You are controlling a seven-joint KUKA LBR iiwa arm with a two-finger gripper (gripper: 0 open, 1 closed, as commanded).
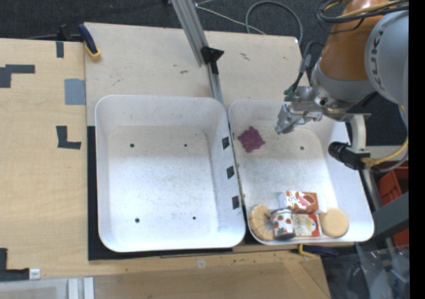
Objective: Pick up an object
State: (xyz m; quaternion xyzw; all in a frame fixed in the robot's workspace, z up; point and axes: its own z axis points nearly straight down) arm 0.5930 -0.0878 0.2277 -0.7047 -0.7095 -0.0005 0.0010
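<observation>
Hovering over the far part of the right-hand shallow white bin (345,185), the two-finger gripper (287,123) of the grey arm with the orange band (348,42) carries nothing that can be seen, so the pick is judged not yet made: no object sits between its tips and every candidate lies on the bin floor. Whether the pincer is spread or pressed together cannot be told, since the tips appear as one small dark-and-metal cluster seen from above. The nearest candidate is a small flat purple piece with a ragged outline (251,139), lying near the gripper toward the divider between the bins and apart from it. The remaining objects crowd the near edge of the same bin: a round tan biscuit-like disc (335,222), a second tan round item (260,221) pressed against the near wall, a red-and-white packet (302,200), and a printed packet with red and dark markings (290,224) between the two discs. The left-hand white bin (163,171) shows only speckling and four dark dots. What remains, by this judgement, is the descent, the closing on one object, and the lift. The printing on the packets is too small to read, the purple piece's material is unclear, and the arm's upper links are cut off at the frame edge.
</observation>
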